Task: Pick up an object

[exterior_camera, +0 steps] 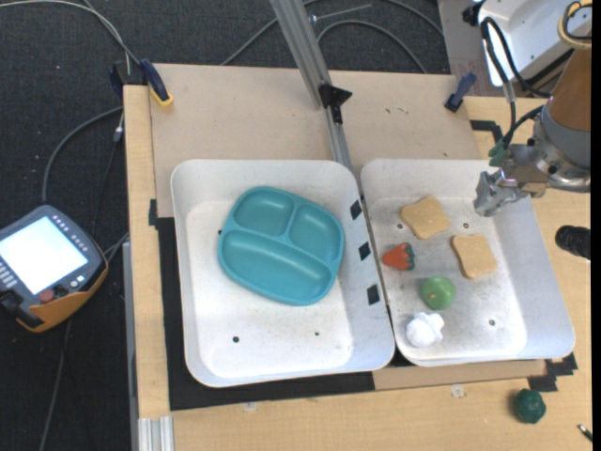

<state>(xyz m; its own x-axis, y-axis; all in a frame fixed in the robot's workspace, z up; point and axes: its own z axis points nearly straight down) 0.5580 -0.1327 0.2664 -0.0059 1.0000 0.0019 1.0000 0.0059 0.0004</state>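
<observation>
The right bin (535, 308) holds two tan bread-like pieces, one at the upper middle (425, 218) and one further right (473, 255). A red strawberry (399, 257), a green round fruit (438, 292) and a small white object (424, 330) lie below them. My gripper (487, 198) hangs over the bin's upper right part, right of the upper bread piece and above the other one. Nothing shows between its fingers.
The left bin (207, 346) holds a teal divided plate (280, 243). A metal pole (305, 36) slants across the back of the bench. A dark green ball (529, 405) lies on the bench outside the right bin's front corner. A handheld pendant (42, 266) sits left of the bench.
</observation>
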